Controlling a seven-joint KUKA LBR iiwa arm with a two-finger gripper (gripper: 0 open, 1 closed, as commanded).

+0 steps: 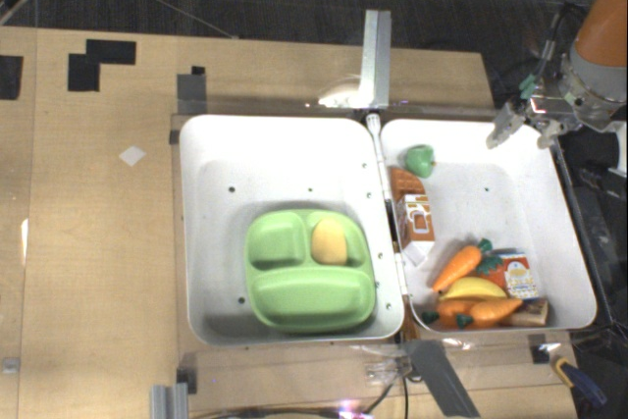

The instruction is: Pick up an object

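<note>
Two white bins sit side by side on a wooden bench (88, 211). The left bin (211, 211) holds a green divided tray (309, 294), and a yellow, egg-shaped item (331, 240) lies in the tray's upper right compartment. The right bin (510, 201) carries most of the loose things. A small green object (420, 159) rests near its upper left corner, apart from the rest. Just below it, along the wall shared with the left bin, lies a brown and orange packet (414, 211), long side running down the wall. In the lower part of this bin a cluster gathers: a carrot (457, 268) tilts up to the right, a banana (474, 288) lies just beneath it and touches it, another orange piece (494, 311) sits below the banana, and a small carton (520, 278) with a printed face lies to their right, close to the bin's near right corner. The arm (601, 34), with its orange band, comes in at the upper right, and the gripper (518, 121) hangs over the right bin's upper right rim, well apart from the cluster and from the green object. Nothing shows between its fingers, and whether they are spread or closed cannot be told from this slant. A metal post (377, 59) stands behind the joint of the two bins.
</note>
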